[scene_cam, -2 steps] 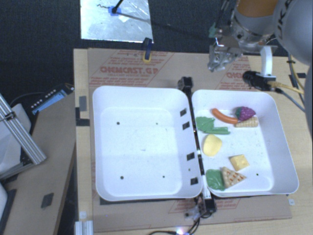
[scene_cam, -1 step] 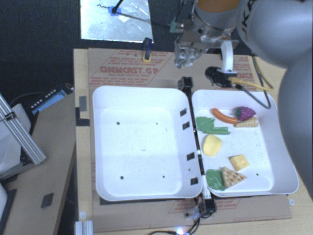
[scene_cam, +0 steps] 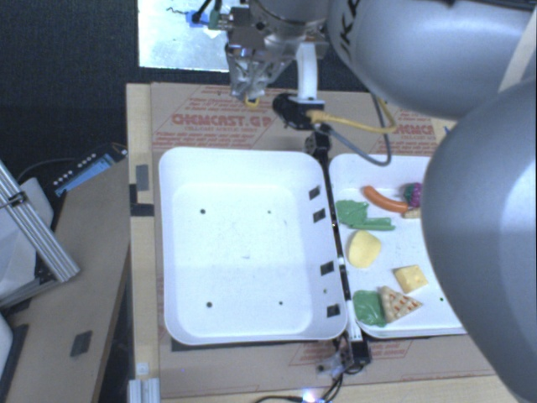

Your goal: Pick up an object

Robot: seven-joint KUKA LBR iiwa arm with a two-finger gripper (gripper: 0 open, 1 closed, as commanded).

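We cannot tell the gripper's (scene_cam: 250, 86) finger state above the cardboard-topped desk (scene_cam: 218, 117), at twelve o'clock of the smooth white left bin (scene_cam: 243, 162).

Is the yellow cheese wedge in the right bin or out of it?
In. The yellow cheese wedge lies on the right bin floor, near the waffle piece.
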